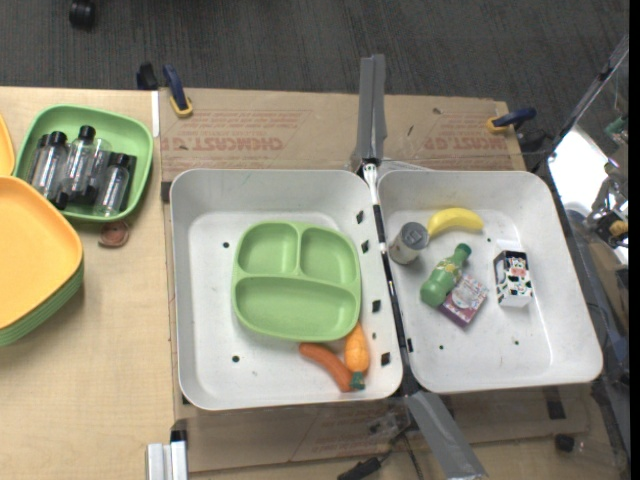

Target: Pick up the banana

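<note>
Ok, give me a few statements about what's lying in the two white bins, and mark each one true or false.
1. The yellow banana lies in the right white bin. True.
2. The green divided plastic plate sits in the right bin. False: it sits in the left white bin.
3. The orange carrot lies just below the plate. True.
4. The green plastic bottle stands on the plate. False: it lies in the right bin, below the banana.
5. The small white carton with black cow patches lies right of the bottle. True.
</note>
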You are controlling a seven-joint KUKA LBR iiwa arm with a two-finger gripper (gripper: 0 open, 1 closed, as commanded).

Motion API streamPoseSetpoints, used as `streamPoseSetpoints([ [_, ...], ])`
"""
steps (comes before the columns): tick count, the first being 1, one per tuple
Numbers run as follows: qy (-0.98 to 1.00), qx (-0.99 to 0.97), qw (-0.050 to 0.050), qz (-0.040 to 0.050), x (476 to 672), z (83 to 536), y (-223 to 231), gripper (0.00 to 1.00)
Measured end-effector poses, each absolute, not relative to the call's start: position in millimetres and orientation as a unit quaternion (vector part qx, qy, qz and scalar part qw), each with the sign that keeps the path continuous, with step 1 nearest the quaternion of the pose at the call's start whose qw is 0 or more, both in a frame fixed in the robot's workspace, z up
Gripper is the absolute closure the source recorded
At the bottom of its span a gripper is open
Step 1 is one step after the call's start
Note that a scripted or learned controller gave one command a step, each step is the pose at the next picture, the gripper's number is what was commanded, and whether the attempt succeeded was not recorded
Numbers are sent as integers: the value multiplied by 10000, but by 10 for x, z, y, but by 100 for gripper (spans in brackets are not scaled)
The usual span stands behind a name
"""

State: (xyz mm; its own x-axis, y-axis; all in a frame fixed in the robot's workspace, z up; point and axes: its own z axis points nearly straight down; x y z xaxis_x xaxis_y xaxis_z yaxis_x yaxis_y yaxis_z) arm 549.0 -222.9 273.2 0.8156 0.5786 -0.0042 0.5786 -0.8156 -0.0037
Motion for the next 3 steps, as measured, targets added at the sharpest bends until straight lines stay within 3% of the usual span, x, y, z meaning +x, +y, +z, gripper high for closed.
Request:
streamPoseSetpoints([
  [1, -3332, -9429, 4, 19, 5068, 3176, -2230, 100],
  [2, -4319, -9019, 14, 21, 4796, 2510, -2052, 100],
  [3, -2294, -9733, 5, 28, 5582, 2318, -1909, 100],
])
